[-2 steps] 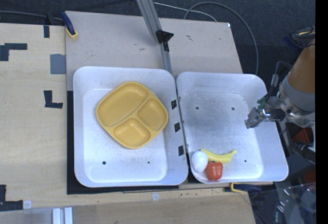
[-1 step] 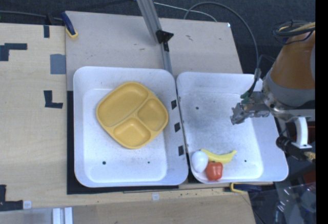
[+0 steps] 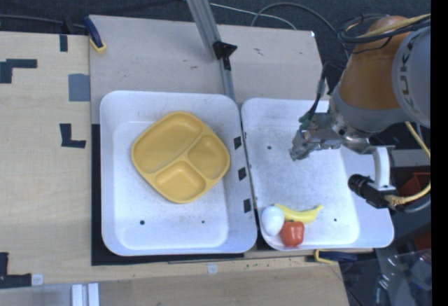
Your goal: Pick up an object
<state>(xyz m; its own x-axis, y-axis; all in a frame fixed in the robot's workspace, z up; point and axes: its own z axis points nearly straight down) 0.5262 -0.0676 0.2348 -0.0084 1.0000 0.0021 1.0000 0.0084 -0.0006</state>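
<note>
Yellow tray (image 3: pixel 180 156) in left bin (image 3: pixel 115 178), banana (image 3: pixel 301 213), tomato (image 3: pixel 293 232) in right bin (image 3: pixel 280 122)

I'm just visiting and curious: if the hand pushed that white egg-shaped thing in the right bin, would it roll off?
The white egg looks round and smooth, so it would probably roll or slip. It lies in the right bin's near corner against the banana and red pepper, which would likely stop it soon.

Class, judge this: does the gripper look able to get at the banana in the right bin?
Probably yes: the gripper hangs over the same bin, and the banana lies uncovered, though an egg and tomato crowd it.
</note>
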